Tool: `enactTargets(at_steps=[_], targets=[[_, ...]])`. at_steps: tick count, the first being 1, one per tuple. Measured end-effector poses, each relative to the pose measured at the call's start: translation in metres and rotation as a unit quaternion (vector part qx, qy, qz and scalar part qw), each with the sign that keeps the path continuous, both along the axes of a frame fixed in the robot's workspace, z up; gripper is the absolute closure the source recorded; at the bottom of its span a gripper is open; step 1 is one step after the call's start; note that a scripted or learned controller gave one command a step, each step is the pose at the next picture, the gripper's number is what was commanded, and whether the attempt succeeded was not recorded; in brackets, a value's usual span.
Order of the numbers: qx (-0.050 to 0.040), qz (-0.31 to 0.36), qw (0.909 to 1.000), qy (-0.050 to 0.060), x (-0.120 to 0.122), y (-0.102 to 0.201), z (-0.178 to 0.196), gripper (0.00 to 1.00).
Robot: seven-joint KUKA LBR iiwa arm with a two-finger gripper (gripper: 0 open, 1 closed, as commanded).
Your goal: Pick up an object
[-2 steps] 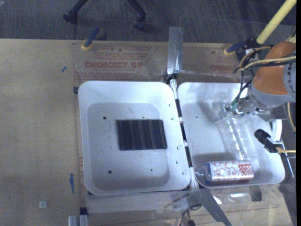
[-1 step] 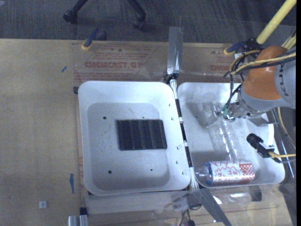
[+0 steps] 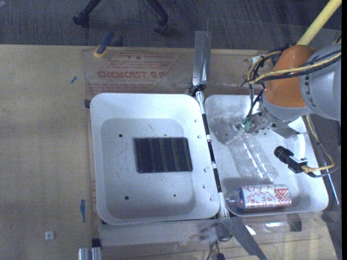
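In the right bin, a clear plastic bottle lies slantwise across the middle and is hard to make out against the white floor. A bottle with a red and white label lies on its side along the near wall. A dark ribbed rectangular pad lies flat in the middle of the left bin. My gripper reaches in from the right and hangs low over the upper left part of the right bin, at or just above the clear bottle's upper end. Whether it touches the bottle is unclear.
The grey arm with its orange band covers the right bin's far right corner. A black fitting with a yellow cable hangs over that bin's right side. A metal divider stands behind the bins. A yellow pole crosses the top right.
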State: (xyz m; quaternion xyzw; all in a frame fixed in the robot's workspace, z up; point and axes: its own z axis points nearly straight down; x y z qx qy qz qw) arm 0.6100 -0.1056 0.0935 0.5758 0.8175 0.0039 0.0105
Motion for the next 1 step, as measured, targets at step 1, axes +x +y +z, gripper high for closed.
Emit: enactTargets(at_steps=[1], targets=[[0.0030, 0.027, 0.9995, 0.014, 0.0567, -0.0049, -0.0056, 0.00]])
